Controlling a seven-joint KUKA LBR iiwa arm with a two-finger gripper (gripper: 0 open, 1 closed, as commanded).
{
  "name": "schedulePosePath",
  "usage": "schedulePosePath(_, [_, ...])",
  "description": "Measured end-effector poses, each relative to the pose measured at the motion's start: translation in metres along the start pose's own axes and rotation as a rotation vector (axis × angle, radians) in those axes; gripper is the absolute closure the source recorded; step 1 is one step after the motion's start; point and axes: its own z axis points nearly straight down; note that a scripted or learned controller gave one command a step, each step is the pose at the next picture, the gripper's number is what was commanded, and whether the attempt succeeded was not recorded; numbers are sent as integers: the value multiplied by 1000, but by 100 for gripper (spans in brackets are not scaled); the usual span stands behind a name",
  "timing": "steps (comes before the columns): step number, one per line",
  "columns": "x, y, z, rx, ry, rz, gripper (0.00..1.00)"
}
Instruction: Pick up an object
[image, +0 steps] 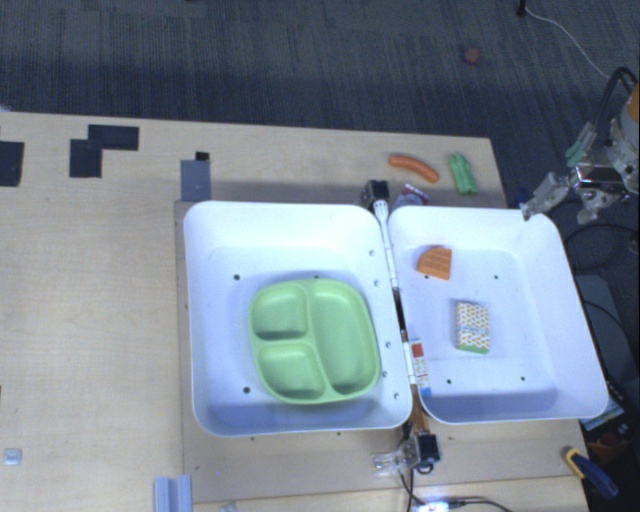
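The right bin (560, 300) holds an orange wedge-shaped piece (434, 262) near its far left and a small patterned block with a green edge (472, 326) near its middle. In the left bin (215, 300) lies a green divided plate (314, 340). My gripper (566, 198) hangs past the right bin's far right corner, at the right edge of the camera view. Its fingers are spread apart with nothing between them, well away from both pieces in the right bin.
Behind the bins, on the wooden bench, lie an orange sausage-shaped toy (414, 168), a green toy (462, 172) and a small purple item (412, 192). A black clamp (377, 190) sits where the bins meet. Cables run along the right side.
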Motion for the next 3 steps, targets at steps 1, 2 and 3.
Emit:
schedulePosePath(1, [17, 20, 135, 5, 2, -2, 0])
schedulePosePath(2, [20, 34, 187, 1, 1, -3, 0])
schedulePosePath(3, [69, -9, 186, 1, 1, -3, 0])
